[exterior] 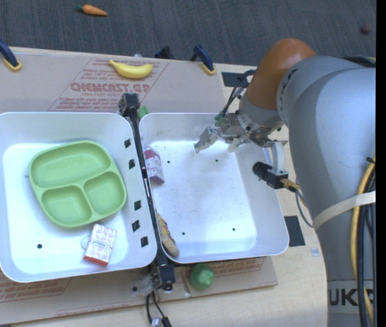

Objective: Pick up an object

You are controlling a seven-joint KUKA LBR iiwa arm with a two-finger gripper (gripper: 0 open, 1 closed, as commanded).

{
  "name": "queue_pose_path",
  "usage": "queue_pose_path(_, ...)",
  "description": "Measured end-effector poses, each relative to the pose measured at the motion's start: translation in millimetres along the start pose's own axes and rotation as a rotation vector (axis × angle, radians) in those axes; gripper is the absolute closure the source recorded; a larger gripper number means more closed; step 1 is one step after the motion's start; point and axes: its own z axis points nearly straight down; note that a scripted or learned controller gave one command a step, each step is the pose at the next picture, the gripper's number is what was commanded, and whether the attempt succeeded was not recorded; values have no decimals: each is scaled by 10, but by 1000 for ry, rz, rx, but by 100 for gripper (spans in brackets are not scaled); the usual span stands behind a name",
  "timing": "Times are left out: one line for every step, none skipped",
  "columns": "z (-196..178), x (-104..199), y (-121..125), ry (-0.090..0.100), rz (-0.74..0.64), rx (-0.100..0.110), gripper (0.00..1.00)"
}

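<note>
Gripper (215, 138) near right bin's (268, 234) far edge | finger state: can't tell | nothing seen held | tip: descend straight over pink packet (153, 165) by left wall, avoid divider.

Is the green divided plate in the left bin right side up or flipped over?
Right side up: the green divided plate shows its three hollow compartments, lying flat in the left bin.

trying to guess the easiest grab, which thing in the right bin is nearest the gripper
The small red and white packet by the right bin's left wall. The tan object at the front left corner lies farther from the gripper.
</note>
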Motion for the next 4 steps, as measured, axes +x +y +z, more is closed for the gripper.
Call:
queue_pose_path(-107, 6, 6, 1, -4, 1, 100)
queue_pose_path(-106, 9, 6, 1, -5, 1, 0)
queue_pose_path(7, -98, -743, -2, 0, 1, 0)
queue_pose_path(-4, -92, -191, -1, 1, -3, 0)
